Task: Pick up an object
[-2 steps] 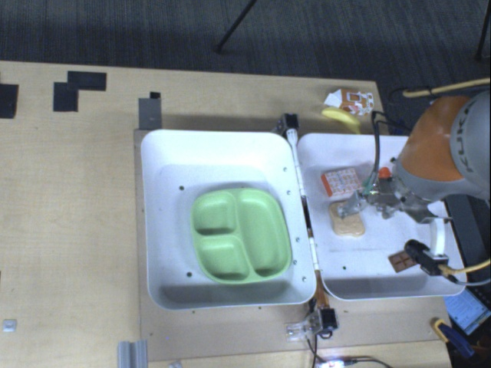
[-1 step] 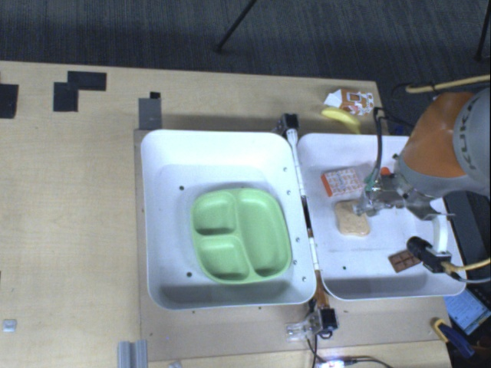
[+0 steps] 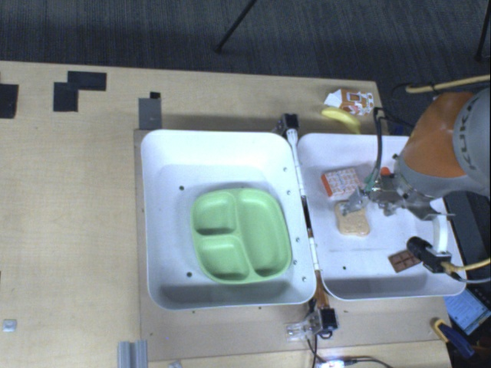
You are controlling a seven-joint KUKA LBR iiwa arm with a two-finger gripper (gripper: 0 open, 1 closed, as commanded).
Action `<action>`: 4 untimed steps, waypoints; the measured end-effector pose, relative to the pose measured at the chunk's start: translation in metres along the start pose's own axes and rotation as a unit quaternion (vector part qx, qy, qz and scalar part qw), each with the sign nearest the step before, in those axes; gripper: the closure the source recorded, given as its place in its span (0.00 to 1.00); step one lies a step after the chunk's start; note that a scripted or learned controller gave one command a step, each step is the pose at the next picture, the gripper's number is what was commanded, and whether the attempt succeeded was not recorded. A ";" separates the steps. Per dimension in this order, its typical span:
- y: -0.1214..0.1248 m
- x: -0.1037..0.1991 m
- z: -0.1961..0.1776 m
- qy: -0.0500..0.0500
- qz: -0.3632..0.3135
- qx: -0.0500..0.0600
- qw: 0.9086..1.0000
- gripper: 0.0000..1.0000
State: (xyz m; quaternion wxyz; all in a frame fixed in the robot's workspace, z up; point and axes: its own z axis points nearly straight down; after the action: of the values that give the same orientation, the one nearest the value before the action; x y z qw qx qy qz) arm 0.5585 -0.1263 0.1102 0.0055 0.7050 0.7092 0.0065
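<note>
The arm entered from the right of the frame, its orange band at the upper right, and its hand [image 3: 359,202] hung low over the right bin [image 3: 383,282], in the right-centre of the picture. Whether the hand was released or clenched could not be told; the metal parts at its tip blurred together, and nothing could be seen gripped in it.

The closest thing to it was a pale tan biscuit-like piece [image 3: 353,222], lying on the bin floor just below and slightly left of the hand in the frame, touching it or nearly so. Its outline was roughly rounded, with no clear long axis, so the approach angle probably mattered little; the move seemed to depend on the hand dropping down-frame a little to centre over it.

An orange patterned packet [image 3: 341,181] lay just above and left of the hand, near the bin's upper left. A small brown square [image 3: 401,261] sat well apart, toward the bin's lower right.

The left bin [image 3: 161,205] held a green divided tray [image 3: 241,233], far to the left of the hand. The pick looked not yet made.
</note>
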 end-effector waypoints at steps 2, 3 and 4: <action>0.044 0.041 0.013 -0.001 -0.001 0.003 1.000 1.00; 0.044 0.041 0.013 0.000 -0.001 0.003 1.000 0.00; 0.045 0.042 0.002 0.000 -0.002 0.001 1.000 1.00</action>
State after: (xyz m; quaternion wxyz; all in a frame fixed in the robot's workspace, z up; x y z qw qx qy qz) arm 0.6036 -0.0841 0.1088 0.0045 0.7032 0.7109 0.0056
